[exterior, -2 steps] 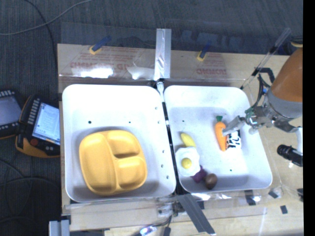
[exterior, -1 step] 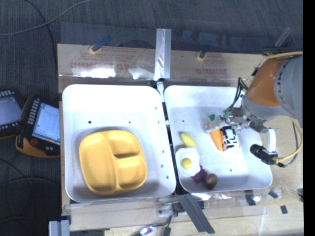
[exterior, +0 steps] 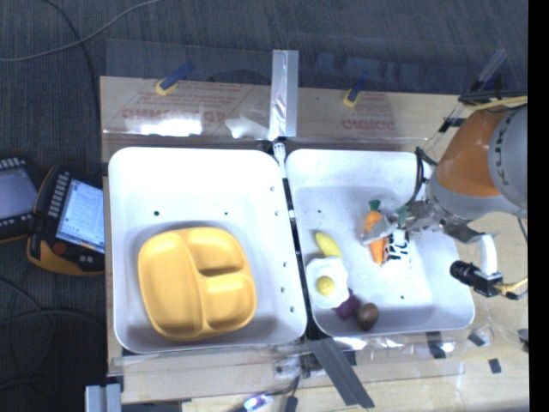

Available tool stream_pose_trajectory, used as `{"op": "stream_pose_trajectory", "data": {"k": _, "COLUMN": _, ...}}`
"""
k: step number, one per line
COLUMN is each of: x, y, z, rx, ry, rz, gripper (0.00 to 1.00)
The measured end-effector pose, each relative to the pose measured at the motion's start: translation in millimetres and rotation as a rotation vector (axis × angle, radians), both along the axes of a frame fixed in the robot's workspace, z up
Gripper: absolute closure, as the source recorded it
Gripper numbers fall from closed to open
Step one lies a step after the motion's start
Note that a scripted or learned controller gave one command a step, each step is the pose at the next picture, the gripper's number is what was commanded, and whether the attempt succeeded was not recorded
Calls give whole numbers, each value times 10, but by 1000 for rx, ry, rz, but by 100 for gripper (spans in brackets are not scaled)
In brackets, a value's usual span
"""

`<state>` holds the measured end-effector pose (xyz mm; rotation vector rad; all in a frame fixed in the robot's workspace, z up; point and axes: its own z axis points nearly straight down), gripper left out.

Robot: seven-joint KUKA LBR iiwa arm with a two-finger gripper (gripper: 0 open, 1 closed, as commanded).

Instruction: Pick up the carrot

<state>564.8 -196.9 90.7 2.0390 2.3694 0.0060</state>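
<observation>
Dark grey carpet (exterior: 129,15) with loose cables (exterior: 60,20) surrounds a wooden bench (exterior: 403,110) under even light

2 white bins sit side by side on the counter (exterior: 403,110). The left bin (exterior: 129,178) holds a yellow sectioned tray (exterior: 196,280) toward its front edge. In the right bin (exterior: 446,307), a small banana (exterior: 327,244) lies near the left wall, a fried egg (exterior: 327,279) just in front of it. A purple piece (exterior: 346,305) and a brown rounded piece (exterior: 368,315) lie touching near the front edge. Off the counter's left edge, a handheld pendant with a lit screen (exterior: 69,221) rests on the dark floor (exterior: 86,24).
</observation>
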Motion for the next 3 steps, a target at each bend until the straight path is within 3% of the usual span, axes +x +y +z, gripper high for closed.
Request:
{"op": "stream_pose_trajectory", "data": {"k": 1, "x": 9, "y": 553, "z": 2, "rx": -1, "ry": 2, "rz": 72, "gripper": 0}}
{"op": "stream_pose_trajectory", "data": {"k": 2, "x": 19, "y": 573, "z": 97, "rx": 4, "ry": 0, "rz": 72, "gripper": 100}}
{"op": "stream_pose_trajectory", "data": {"k": 3, "x": 113, "y": 1548, "z": 922, "rx": 7, "ry": 16, "rz": -111, "gripper": 100}}
